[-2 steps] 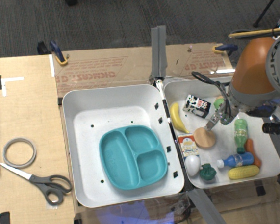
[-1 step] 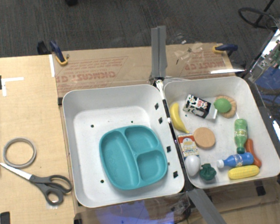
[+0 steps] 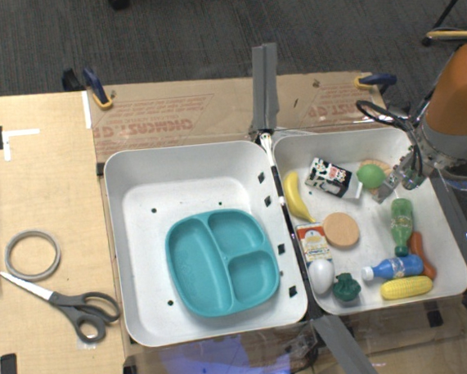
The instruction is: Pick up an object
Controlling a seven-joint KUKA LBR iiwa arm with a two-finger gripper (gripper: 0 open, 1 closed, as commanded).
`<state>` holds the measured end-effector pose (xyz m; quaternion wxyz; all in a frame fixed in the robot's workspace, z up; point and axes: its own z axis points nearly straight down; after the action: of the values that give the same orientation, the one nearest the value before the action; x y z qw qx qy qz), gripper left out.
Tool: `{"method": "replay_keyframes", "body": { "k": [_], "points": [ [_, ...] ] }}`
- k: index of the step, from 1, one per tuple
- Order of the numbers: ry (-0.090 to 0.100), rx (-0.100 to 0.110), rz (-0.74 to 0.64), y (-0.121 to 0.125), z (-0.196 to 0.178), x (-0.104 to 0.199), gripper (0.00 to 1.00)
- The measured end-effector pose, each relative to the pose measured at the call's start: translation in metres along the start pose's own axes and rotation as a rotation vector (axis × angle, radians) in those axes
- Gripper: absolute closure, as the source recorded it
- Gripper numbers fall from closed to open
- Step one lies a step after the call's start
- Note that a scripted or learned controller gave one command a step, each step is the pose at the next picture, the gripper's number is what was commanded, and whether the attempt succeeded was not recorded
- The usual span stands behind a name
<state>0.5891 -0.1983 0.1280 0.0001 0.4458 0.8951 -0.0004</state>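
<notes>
Nearest you, the yellow corn cob [image 3: 406, 288] and the blue bottle [image 3: 396, 269] are lying at the front of the right bin [image 3: 451, 243]. Beside it, the teal divided plate [image 3: 223, 261] is sitting in the left bin [image 3: 131, 233]. Farther back, the banana [image 3: 297, 196] and the green ball [image 3: 370, 175] are resting near the rear wall. You are seeing the gripper [image 3: 405, 175] hanging just beside the ball; you cannot tell how wide it is standing or whether it is gripping anything.
</notes>
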Motion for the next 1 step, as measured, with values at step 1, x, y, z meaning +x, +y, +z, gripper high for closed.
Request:
{"method": "replay_keyframes", "body": {
  "k": [1],
  "points": [
    [0.003,-0.002,0.183,-0.0843,0.0368,0.0503,1.0]
  ]
}}
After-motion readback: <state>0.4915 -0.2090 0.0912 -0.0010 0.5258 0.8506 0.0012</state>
